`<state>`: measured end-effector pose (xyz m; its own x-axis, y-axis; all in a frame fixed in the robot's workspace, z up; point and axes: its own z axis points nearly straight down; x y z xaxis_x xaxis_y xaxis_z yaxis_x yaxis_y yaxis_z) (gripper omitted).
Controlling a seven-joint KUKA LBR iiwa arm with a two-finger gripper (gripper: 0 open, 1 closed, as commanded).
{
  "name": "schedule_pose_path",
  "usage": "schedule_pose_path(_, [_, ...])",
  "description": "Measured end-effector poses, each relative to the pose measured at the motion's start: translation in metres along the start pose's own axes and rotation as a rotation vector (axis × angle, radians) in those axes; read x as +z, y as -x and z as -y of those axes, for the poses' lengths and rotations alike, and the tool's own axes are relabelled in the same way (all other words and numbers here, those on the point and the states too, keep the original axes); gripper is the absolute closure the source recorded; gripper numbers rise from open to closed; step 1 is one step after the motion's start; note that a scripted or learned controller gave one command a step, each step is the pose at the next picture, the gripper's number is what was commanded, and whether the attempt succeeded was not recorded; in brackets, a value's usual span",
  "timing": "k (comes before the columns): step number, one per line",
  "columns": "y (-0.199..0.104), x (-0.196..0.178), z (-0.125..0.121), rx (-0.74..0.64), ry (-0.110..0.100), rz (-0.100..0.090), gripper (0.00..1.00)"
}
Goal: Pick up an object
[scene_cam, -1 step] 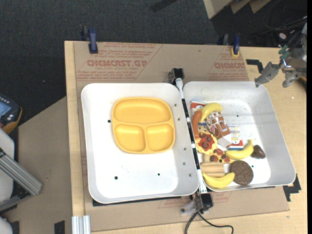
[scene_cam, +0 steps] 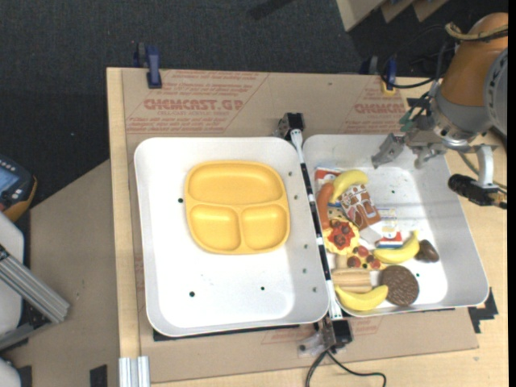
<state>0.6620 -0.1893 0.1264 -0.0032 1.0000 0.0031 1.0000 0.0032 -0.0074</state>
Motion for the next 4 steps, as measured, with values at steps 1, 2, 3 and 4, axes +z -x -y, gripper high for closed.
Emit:
schedule_pose_path(1, [0.038, -0.005, 0.084, 0.009, 0.002, 0.004, 0.0])
schedule_pose_path(2, [-0.028, 0.045, 0.034, -0.004, 0.009, 0.002, 0.0])
schedule_pose_path(3, [-0.096, 0.043, -0.003, -0.004, -0.009, 0.007, 0.0])
schedule_pose_path(4, [-0.073, 0.042, 0.056, 0.007, 0.004, 0.003, 0.0])
